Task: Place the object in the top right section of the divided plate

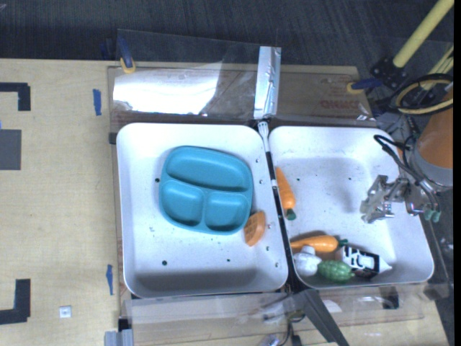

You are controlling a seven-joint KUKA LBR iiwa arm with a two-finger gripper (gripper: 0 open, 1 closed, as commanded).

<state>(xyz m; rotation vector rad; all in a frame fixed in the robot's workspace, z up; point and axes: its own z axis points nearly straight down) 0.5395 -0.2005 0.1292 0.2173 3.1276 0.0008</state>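
I saw the blue divided plate [205, 189] in the left bin [137, 215], an orange piece [254, 228] touching its corner; gripper [374, 202] spread, holding nothing.

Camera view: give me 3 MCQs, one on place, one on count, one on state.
1. Where does the blue divided plate lie?
A. left bin
B. right bin
C. on the bench outside the bins

2. How many sections does the plate have?
A. two
B. three
C. five

3. What do the plate's sections hold?
A. a carrot
B. the green toy
C. nothing

Answers:
1 A, the plate lies inside the left bin.
2 B, one long section sits above two smaller ones.
3 C, bare blue shows in all sections; the orange piece lies just off the rim, and the carrot is in the right bin.
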